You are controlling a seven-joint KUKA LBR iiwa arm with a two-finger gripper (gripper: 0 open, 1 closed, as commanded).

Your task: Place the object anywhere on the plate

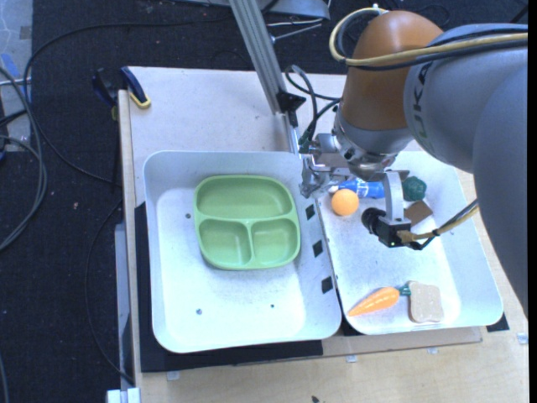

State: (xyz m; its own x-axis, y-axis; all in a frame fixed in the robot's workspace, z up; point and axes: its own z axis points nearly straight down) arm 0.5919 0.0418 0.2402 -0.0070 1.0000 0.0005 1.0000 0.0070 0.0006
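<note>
Plainly the pick is not yet done: the plate (247, 200) has nothing on it, and we see nothing in the gripper (329, 179). It hangs low over the far left corner of the right bin (445, 259), close to the wall shared with the left bin (235, 309). We cannot tell whether its jaws are wide or narrow, since the wrist hides them.

We judge the object to be the ball (344, 202), which lies just beside the gripper in the right bin, near its far left corner. A blue thing (370, 190) touches the ball or nearly so. The next move calls for closing on the ball alone, lifting it clear of the bin wall, and carrying it left to any part of the plate. Being round, it may roll from a loose grip.

We count 2 bins, 1 plate with 3 compartments in the left bin, and 6 things in the right bin:

- 1 ball
- 1 blue thing
- 1 teal thing (414, 187) at the far edge
- 1 brown thing (419, 211), partly hidden
- 1 carrot (375, 300) at the near edge
- 1 bread slice (425, 302) at the near edge
</note>
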